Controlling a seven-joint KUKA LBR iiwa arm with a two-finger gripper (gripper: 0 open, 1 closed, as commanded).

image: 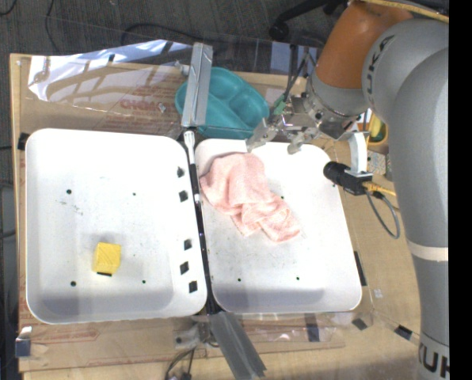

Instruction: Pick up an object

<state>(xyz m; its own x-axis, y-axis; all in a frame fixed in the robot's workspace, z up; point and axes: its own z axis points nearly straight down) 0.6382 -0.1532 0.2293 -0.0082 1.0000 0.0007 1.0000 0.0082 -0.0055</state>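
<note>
Wooden bench (85, 85), two white bins. Gripper (275, 139) spread, empty, at 12 o'clock of right bin (331, 283), just above crumpled pink cloth (248, 192). Risk: fingers pinch one loose fold, cloth slips out. Small yellow block (107, 258) sits in left bin.

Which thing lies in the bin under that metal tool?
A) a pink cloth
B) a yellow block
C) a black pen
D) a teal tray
A: the crumpled pink cloth lies in the right bin, just below the tool; the yellow block sits in the left bin.
</note>
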